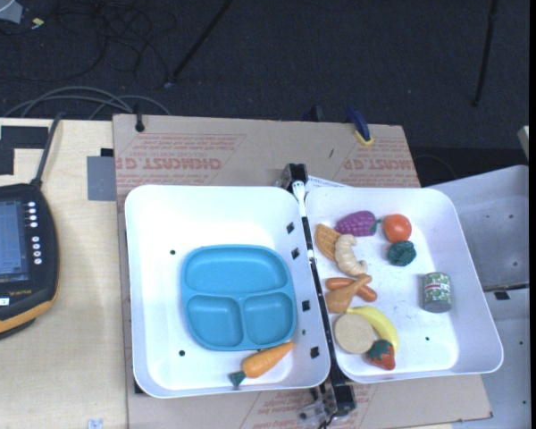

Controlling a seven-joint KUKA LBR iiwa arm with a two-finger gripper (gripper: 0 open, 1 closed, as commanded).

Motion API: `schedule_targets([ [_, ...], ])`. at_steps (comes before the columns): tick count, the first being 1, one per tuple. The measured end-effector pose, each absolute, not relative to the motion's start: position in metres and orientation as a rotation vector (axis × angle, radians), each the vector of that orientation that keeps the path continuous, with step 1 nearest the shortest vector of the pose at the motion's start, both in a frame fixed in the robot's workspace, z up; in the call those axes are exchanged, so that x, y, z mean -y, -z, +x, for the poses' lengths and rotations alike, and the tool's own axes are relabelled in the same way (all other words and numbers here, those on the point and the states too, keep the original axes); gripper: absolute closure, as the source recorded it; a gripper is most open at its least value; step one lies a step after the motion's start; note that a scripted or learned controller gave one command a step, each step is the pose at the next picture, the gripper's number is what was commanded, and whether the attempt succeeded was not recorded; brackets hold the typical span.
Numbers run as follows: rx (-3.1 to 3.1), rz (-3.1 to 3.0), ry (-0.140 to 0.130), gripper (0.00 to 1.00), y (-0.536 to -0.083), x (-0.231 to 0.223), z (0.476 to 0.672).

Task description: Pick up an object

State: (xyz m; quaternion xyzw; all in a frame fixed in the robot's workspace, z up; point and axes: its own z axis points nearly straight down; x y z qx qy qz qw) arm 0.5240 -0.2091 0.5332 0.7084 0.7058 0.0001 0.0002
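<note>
The right bin (464, 239) holds several toy foods: purple grapes (356, 223), a red tomato (397, 228), a dark green broccoli piece (401, 254), a beige peanut-like piece (347, 254), a waffle wedge (326, 239), small orange carrots (352, 286), a yellow banana (378, 322), a tan round biscuit (354, 333), a strawberry (381, 354) and a green-labelled can (436, 291). In the left bin (161, 231) a blue divided plate (237, 295) lies flat, with an orange carrot (266, 362) at its front edge.
Both bins rest on a cardboard sheet (250, 155). A teach pendant with a screen (13, 257) lies on the wooden bench at the left. Black clips (297, 179) join the bins along their shared wall. Cables run over the dark floor behind.
</note>
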Motion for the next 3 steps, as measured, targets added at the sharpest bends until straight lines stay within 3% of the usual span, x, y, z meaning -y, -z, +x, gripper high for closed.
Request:
schedule_targets([
  [1, -2.233, 2.217, 0.002, 1.0, -0.51, 0.132, 0.505],
  [2, -2.234, 2.218, 0.005, 1.0, -0.464, 0.066, 0.518],
  [3, -2.236, 2.222, 0.012, 1.0, -0.388, -0.001, 0.474],
])
